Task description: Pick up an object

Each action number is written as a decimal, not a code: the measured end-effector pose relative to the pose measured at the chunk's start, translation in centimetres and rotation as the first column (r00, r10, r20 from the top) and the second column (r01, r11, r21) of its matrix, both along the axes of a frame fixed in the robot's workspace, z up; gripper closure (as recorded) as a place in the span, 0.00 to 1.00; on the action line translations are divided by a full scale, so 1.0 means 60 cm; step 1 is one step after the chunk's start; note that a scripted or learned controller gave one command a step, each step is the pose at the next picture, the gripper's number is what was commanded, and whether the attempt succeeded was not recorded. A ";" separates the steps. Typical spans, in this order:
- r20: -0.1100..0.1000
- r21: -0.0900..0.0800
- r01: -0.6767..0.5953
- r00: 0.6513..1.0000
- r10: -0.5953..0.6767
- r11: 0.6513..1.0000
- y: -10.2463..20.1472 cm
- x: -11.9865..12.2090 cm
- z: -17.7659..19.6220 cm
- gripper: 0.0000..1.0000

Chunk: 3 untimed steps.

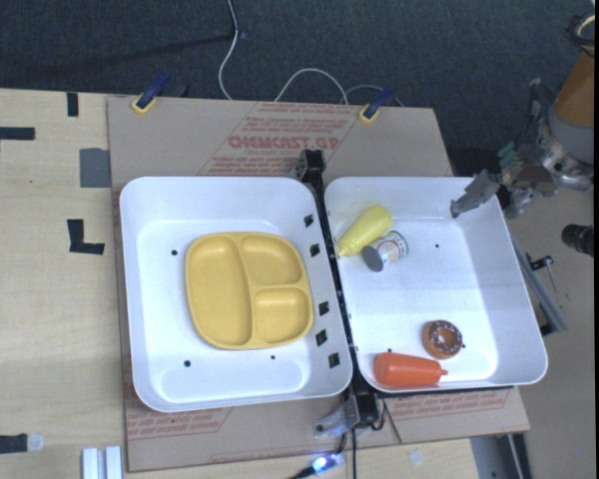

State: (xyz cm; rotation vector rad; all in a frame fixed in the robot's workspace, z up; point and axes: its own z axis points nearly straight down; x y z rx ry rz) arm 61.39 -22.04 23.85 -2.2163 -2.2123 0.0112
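Note:
The right bin (pixel 479 267) holds a yellow squeeze bottle (pixel 365 229) near its upper left, with a small grey can (pixel 385 250) lying against it. Lower down lie a brown donut (pixel 442 338) and an orange carrot-like piece (pixel 407 369) by the front wall. My gripper (pixel 487 194) hangs at the bin's upper right corner, above the rim, well apart from all these objects. Its fingers stand spread and nothing sits between them. The arm's orange band (pixel 585 93) shows at the right edge.
In the left bin (pixel 150 267) rests a yellow divided plate (pixel 248 289). A black divider with clips (pixel 324 267) runs between the bins. Both bins sit on a cardboard sheet (pixel 280 138), with a white cable (pixel 309 78) looping behind.

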 end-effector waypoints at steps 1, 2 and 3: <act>0.011 -0.003 -0.003 1.000 0.003 1.000 0.001 0.004 0.011 0.00; 0.005 -0.001 -0.003 1.000 0.003 1.000 0.004 -0.006 -0.096 0.00; 0.006 -0.002 -0.004 1.000 0.004 1.000 0.008 0.006 -0.197 0.00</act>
